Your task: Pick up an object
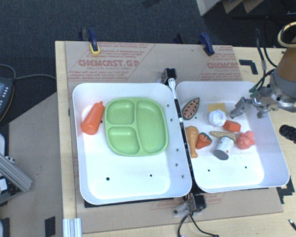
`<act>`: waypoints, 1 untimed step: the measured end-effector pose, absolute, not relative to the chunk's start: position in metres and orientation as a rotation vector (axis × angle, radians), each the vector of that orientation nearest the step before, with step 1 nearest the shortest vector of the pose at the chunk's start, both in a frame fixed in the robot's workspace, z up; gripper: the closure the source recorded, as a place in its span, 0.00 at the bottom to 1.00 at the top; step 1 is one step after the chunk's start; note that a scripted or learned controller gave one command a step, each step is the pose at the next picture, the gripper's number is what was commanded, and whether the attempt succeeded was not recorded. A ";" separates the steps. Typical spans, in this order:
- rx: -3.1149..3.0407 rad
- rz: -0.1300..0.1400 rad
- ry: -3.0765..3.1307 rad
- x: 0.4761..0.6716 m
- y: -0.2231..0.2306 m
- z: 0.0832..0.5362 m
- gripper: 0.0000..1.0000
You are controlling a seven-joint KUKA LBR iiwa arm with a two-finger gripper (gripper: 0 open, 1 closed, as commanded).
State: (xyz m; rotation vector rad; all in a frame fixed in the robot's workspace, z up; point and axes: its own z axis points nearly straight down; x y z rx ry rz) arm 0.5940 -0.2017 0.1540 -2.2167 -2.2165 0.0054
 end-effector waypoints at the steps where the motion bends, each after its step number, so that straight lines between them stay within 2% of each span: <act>1: -2.219 0.004 -2.218 0.594 -0.208 0.109 0.00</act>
